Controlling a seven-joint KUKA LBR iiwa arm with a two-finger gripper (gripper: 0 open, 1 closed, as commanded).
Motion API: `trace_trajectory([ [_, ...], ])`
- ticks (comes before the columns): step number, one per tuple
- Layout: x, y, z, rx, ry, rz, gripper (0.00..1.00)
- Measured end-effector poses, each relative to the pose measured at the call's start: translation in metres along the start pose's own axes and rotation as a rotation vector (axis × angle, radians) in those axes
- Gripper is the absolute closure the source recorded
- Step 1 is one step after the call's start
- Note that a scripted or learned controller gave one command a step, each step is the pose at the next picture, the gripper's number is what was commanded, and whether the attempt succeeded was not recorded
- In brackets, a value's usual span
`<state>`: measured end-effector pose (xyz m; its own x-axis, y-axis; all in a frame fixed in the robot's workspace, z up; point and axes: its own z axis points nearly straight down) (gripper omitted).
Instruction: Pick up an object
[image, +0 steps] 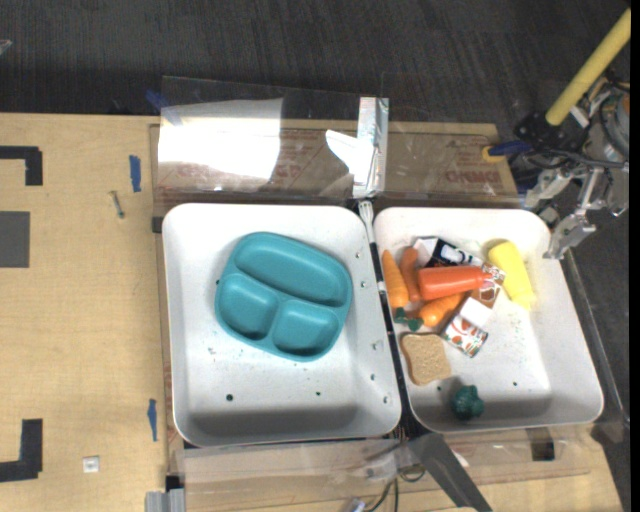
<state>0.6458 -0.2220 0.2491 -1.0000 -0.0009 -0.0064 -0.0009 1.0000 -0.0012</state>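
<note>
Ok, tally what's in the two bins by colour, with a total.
Teal: 1, plate in the left bin
Orange: 3, carrots
Yellow: 1, corn
Tan: 1, bread slice
Dark green: 1, broccoli
Red and white: 1, carton
Black and white: 1, packet, partly hidden
Total: 9

Robot lab bench: two white bins, taped cardboard, toy food.

The robot hardware occupies the upper right of the frame. It consists of silver-grey metal brackets and fittings with bundled dark cables. A blue fitting sits at its left side. Finer detail is indistinct.
</note>
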Motion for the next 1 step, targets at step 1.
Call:
trace_trajectory([
  [1, 0.0380, -0.0011, 0.1487, 0.000, -0.001, -0.055, 0.00],
])
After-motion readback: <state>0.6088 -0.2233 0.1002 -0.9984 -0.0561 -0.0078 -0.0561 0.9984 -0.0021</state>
